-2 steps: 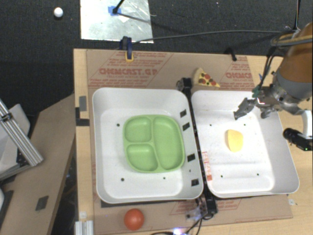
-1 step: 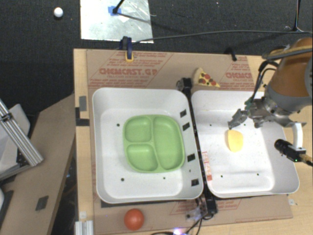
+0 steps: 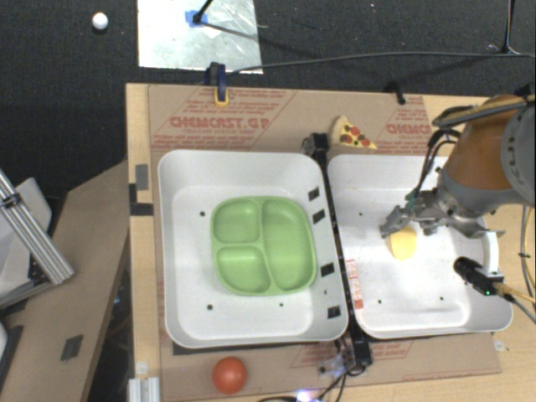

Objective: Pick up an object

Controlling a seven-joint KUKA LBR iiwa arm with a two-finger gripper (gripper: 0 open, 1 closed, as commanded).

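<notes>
The gripper [image 3: 408, 223] is seen low over the right bin [image 3: 435, 308], its grey fingers [image 3: 394, 222] just above a small yellow object [image 3: 403, 244] that lies on the bin floor. Whether the fingers are spread or closed cannot be told, and the yellow object is not seen between them. A green divided plate [image 3: 262, 245] is set in the left bin [image 3: 180, 224]. Both bins are carried on a brown board [image 3: 251, 115]. A toy pizza slice [image 3: 353, 134] is laid on the board behind the bins, and an orange ball [image 3: 229, 374] in front
</notes>
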